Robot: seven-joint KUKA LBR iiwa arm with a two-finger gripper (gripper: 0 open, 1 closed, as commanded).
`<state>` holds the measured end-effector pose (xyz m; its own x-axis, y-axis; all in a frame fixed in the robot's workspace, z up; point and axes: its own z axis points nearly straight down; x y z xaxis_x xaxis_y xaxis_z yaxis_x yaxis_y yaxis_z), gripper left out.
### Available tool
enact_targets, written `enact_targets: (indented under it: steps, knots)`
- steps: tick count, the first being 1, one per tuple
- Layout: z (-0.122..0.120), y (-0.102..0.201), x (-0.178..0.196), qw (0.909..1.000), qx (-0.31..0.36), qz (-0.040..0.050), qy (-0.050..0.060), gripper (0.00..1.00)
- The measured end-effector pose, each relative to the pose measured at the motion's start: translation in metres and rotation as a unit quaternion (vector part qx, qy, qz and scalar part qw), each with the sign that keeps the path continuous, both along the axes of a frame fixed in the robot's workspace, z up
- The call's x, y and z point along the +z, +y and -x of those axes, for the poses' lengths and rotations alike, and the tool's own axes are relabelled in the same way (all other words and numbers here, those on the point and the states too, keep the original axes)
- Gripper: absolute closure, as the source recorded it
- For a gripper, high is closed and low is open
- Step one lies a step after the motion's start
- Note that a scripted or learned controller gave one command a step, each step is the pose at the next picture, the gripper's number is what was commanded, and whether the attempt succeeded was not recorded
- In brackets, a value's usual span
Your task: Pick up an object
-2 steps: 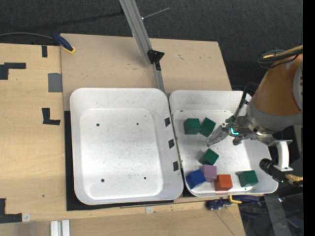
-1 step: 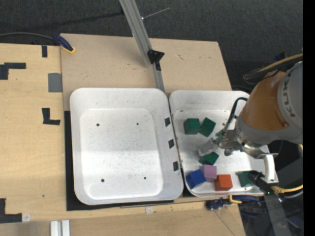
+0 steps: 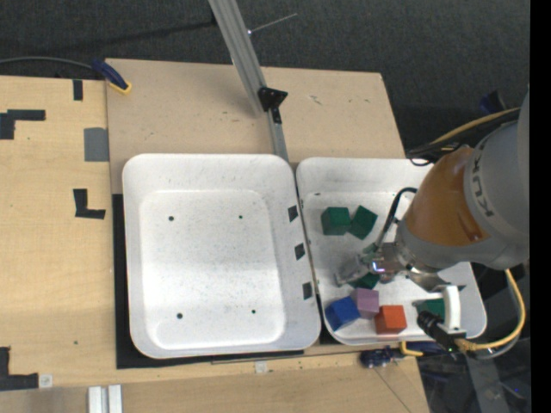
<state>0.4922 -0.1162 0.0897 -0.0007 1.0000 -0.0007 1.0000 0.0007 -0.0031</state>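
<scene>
The gripper (image 3: 362, 269) hangs low in the right bin (image 3: 344, 172), its grasp state impossible to tell, with the purple block (image 3: 368, 301) just below it toward the bin's near edge.

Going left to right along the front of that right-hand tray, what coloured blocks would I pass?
blue block → purple block → orange block → green block, which sits under the arm by the right bin's far wall.
</scene>
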Motion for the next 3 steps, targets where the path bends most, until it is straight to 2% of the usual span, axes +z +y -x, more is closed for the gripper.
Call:
enact_targets:
  steps: [1,2,3]
  knots:
    - [0.000,0.001,0.011,1.0000,0.001,-0.0016,0.001,1.00]
    - [0.004,-0.004,0.054,1.0000,0.000,-0.0003,-0.002,1.00]
    - [0.007,0.006,0.107,1.0000,0.001,-0.0004,-0.003,1.00]
